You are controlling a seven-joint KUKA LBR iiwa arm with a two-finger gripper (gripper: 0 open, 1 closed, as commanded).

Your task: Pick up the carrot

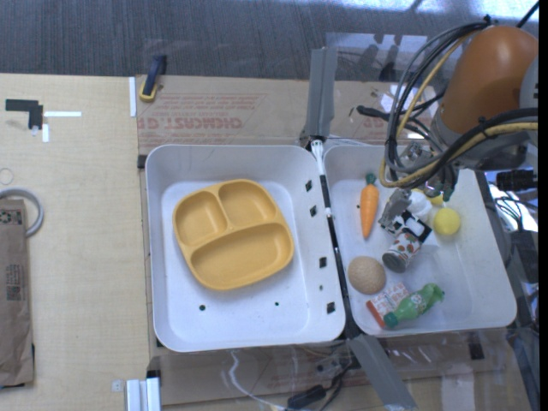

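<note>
Robotics lab: cabled arm (479, 84) over white bins (163, 229) on taped plywood bench (68, 229).

Pale wooden bench (77, 315) below a dark grey carpeted floor (171, 15) streaked with window light

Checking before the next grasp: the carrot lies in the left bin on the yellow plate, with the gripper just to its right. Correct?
Not quite. The camera view shows the carrot in the right bin, on its floor near the divider. The yellow plate is in the left bin. The gripper is indeed just right of it.
</note>
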